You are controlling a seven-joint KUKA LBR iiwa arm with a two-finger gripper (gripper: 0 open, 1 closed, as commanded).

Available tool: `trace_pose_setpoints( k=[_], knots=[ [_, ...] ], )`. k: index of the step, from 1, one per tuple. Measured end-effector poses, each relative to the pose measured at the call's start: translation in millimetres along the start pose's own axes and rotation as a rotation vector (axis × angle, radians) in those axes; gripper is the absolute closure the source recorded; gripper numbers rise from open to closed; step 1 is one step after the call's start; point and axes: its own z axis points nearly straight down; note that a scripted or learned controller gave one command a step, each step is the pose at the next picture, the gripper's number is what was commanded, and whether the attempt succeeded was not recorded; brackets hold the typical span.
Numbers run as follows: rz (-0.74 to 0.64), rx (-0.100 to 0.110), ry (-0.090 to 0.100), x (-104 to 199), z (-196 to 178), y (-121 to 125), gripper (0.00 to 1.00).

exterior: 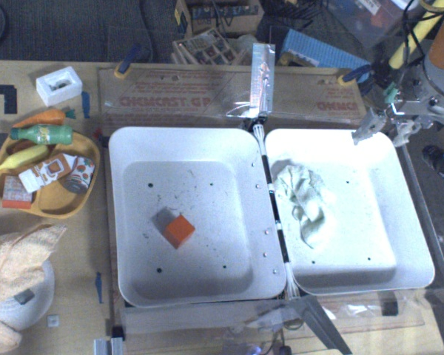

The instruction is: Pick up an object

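Far left of the end effector (377,124), a yellow bowl (59,202) with a green bottle (43,134) sits on the tabletop (15,87); a white box (58,84) is behind it, a beige cloth (18,268) below.

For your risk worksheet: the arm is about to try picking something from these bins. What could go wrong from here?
1. The orange block sits in the left bin, far from the gripper at the right bin's back corner.
2. The crumpled cloth is limp; fingers may pinch only a fold and drop it.

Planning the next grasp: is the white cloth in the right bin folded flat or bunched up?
Bunched up. The white cloth lies crumpled in a wrinkled heap on the left side of the right bin, with uneven folds and no flat edges.
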Motion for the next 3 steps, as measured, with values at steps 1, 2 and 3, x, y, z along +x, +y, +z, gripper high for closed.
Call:
trace_pose_setpoints(
  k=[1,2,3],
  knots=[
    [0.082,-0.003,0.0,52.9,163.7,-19.7,0.0],
    [0.015,-0.021,-0.002,55.3,176.0,17.5,0.0],
    [-0.047,-0.008,-0.004,3.7,167.8,15.0,0.0]
  ],
)
